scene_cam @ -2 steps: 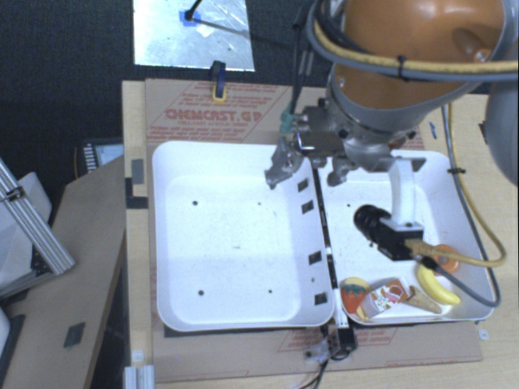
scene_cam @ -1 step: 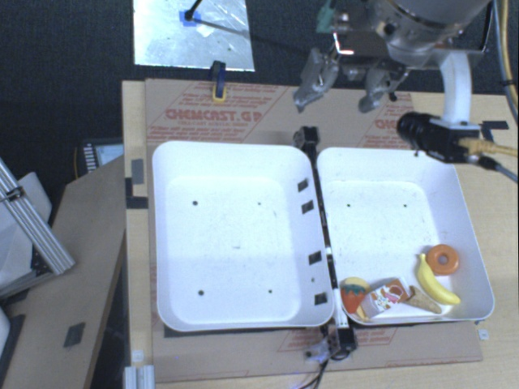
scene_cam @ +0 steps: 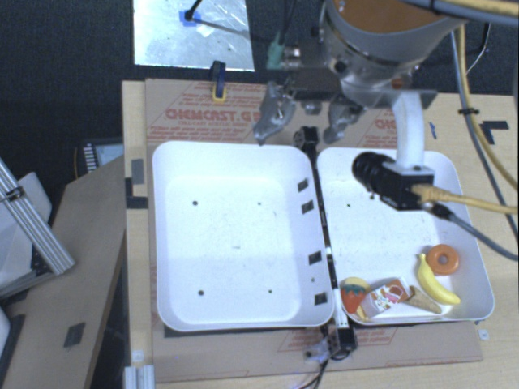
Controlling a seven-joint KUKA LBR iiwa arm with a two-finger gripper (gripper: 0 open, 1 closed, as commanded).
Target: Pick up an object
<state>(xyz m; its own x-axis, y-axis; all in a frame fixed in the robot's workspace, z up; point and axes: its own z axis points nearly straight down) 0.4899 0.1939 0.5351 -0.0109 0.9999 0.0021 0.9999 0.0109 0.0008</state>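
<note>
Above the far edge of the bench, where the two bins meet, hangs the gripper (scene_cam: 302,125): two grey fingers spread apart, nothing between them, tips just past the bins' back rims.

Left bin (scene_cam: 174,217): shallow, white, with a few dark specks on its floor.

Right bin (scene_cam: 478,294): shallow, white, with the objects gathered in its near right corner.
- Banana (scene_cam: 435,282): yellow, curved, lying along the right wall.
- Round orange piece (scene_cam: 443,258): ring-like with a darker centre, possibly a toy doughnut, just beyond the banana's upper end.
- Small packet (scene_cam: 383,299): white and red, lying flat, left of the banana.
- Red-orange fruit (scene_cam: 354,295): rounded, beside the packet, near the divider.
- Tan piece (scene_cam: 422,303): small, wedge-shaped, between packet and banana.

Black cylindrical device (scene_cam: 384,178): mounted on a white bracket, over the right bin's far part, with a yellow cable trailing right.

All objects lie well apart from the gripper.
</note>
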